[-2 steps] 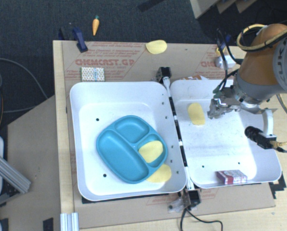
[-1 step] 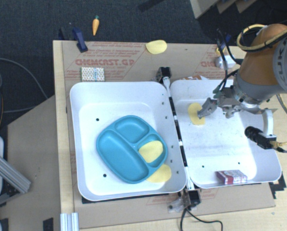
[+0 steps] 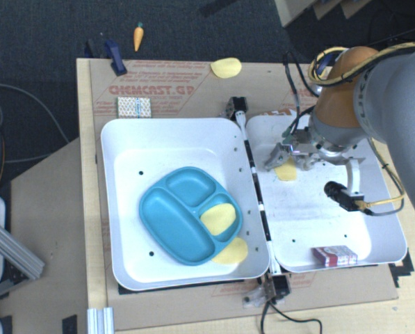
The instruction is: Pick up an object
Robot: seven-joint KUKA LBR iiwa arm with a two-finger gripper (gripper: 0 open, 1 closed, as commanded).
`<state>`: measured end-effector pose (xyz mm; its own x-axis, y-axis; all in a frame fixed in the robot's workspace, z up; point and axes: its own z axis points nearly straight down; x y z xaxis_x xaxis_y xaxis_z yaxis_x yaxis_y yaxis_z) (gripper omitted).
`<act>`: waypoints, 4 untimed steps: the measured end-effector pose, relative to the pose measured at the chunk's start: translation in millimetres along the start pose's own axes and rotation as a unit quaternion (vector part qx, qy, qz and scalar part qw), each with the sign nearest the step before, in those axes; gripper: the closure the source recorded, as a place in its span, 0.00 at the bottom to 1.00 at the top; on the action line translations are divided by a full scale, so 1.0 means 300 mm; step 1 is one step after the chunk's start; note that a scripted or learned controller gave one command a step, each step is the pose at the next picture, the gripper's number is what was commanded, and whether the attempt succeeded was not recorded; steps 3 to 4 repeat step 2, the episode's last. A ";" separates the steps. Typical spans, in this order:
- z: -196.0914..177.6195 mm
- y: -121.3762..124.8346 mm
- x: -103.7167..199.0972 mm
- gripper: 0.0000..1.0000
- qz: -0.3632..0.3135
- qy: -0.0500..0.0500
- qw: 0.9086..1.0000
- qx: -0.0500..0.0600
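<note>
Looking down into the right bin [image 3: 374,245], I see a small yellow piece [image 3: 287,173] lying on the white floor near the bin's upper left corner; it is pale yellow, rounded and soft-edged, and too small for me to name. The end effector [image 3: 295,154] sits directly over it, its metal parts just above and overlapping the piece's upper edge. From this slant I cannot tell whether it is spread or pressed together, nor whether it touches the piece. The grey arm [image 3: 395,96] with its orange band [image 3: 339,89] fills the upper right.

A small pink-and-white box [image 3: 335,256] lies at the right bin's lower edge; its print is too small to read. A black cable fitting [image 3: 343,196] hangs over the middle of the bin.

In the left bin [image 3: 124,152] rests a blue divided tray [image 3: 176,218], tilted diagonally. One yellow lump [image 3: 218,217] lies in its lower right compartment, and another yellow lump [image 3: 231,252] sits on the bin floor, touching the tray's lower edge.

On the desk [image 3: 96,256] behind the bins, red lettering [image 3: 151,88] reads roughly "CHEMCAST"; the rest I cannot make out. Nearby lie a small patterned packet [image 3: 134,106], a blue clip [image 3: 114,56] and a yellow oval [image 3: 226,67]. A toy carrot [image 3: 138,37] lies on the dark floor beyond.
</note>
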<state>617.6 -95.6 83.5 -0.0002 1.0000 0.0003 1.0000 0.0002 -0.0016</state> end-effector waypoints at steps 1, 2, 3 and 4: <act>-0.037 0.004 0.000 1.00 0.000 0.000 1.000 -0.002; -0.178 -0.097 -0.074 1.00 0.001 0.000 1.000 0.000; -0.178 -0.097 -0.074 1.00 0.001 0.000 1.000 0.000; -0.178 -0.097 -0.074 1.00 0.001 0.000 1.000 0.000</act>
